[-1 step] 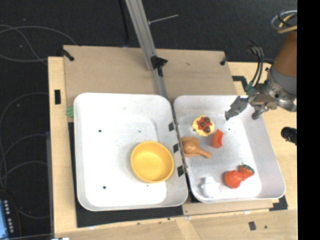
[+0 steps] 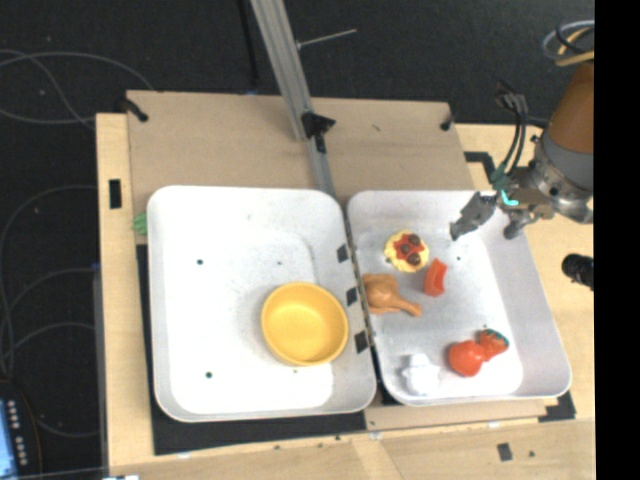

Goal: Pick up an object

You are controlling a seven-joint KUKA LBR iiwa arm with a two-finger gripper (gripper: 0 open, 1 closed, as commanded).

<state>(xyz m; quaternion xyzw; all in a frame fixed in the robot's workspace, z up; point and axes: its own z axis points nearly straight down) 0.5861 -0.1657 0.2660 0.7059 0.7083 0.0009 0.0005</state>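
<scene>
open floor beside yellow bowl (image 2: 304, 323)

Smooth white plastic bins (image 2: 200, 228); at six o'clock a glossy yellow plastic bowl (image 2: 304, 323); matt wood-look surface (image 2: 380, 148); brushed metal pole (image 2: 280, 48) at twelve.

The arm (image 2: 568, 158) has an orange-brown upper section above a grey metal wrist, with dark cables looped alongside it. A small teal light glows by the dark claw (image 2: 487, 218).

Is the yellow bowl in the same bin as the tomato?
No, the yellow bowl sits in the left bin; the tomato lies in the right bin.
</scene>
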